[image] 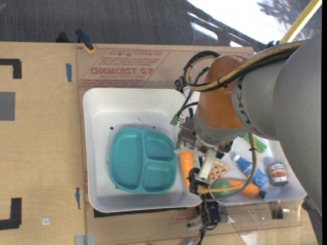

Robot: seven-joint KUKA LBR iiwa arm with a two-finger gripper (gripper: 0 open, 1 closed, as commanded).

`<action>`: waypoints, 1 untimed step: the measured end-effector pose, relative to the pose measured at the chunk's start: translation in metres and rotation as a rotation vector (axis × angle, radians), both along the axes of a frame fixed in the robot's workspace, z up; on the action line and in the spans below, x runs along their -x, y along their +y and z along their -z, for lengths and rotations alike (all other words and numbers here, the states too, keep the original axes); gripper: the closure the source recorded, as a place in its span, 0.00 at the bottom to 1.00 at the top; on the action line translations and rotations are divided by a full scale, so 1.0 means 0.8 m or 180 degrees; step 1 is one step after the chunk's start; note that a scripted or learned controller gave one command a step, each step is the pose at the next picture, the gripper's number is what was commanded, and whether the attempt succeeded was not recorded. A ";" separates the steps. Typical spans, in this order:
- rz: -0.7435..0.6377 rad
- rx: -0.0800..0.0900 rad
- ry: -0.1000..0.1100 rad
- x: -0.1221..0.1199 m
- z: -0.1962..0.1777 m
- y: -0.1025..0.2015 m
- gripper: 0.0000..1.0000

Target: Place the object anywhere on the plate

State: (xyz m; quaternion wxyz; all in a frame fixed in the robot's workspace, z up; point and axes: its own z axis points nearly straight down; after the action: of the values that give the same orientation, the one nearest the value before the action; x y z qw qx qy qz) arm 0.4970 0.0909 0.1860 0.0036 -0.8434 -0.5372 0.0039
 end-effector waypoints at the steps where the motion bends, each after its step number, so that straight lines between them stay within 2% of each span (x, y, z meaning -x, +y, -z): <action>1: 0.0011 0.0003 -0.0004 -0.001 0.000 -0.002 0.00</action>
State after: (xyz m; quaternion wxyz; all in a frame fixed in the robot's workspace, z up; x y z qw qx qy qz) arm 0.4974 0.0893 0.1861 0.0028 -0.8444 -0.5358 0.0036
